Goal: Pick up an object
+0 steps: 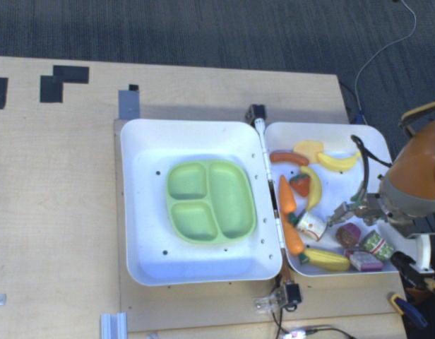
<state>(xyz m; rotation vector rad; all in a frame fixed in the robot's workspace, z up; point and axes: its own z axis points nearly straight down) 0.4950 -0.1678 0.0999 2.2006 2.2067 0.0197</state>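
The right bin (373,141) holds several toy foods. Among them are two carrots (286,196), a yellow banana (337,162), a red sausage (288,158), a strawberry (300,183), a white cup (311,226) and a dark purple fruit (348,234). A second banana (327,260), a green packet (378,245) and a pink box (366,262) lie along the near wall. My gripper (354,216) hangs low over the right bin, just above the purple fruit. Its fingers stand apart and nothing is between them.
The left bin (140,189) holds a green divided plate (207,200). A divider ridge (270,189) runs between the bins. The arm's orange band (422,161) covers the right bin's right edge. Cables trail at the right.
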